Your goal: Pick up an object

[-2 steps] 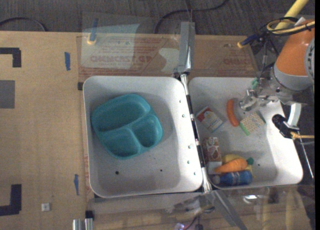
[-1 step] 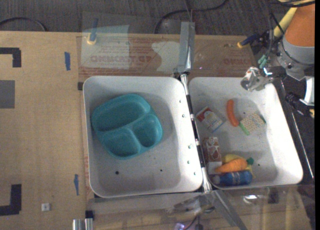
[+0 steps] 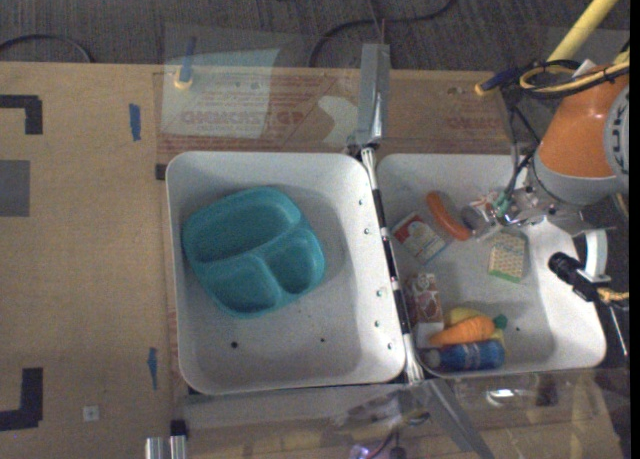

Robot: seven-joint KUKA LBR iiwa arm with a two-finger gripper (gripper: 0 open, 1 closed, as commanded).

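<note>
The right bin holds several small objects. An orange-red sausage lies at its upper left, beside a small white-and-red card packet. A pale checkered cracker rests mid-bin. Along the front lie a brown-and-white carton, a yellow piece, an orange carrot and a blue bottle. My gripper is low in the bin's upper part, just right of the sausage and above the cracker, next to a small grey-red item. The wrist hides its tips.
A teal divided plate lies in the left bin. A metal divider separates the bins. The orange-banded arm and cables hang over the right bin's far right corner. A black fitting sits by the right rim.
</note>
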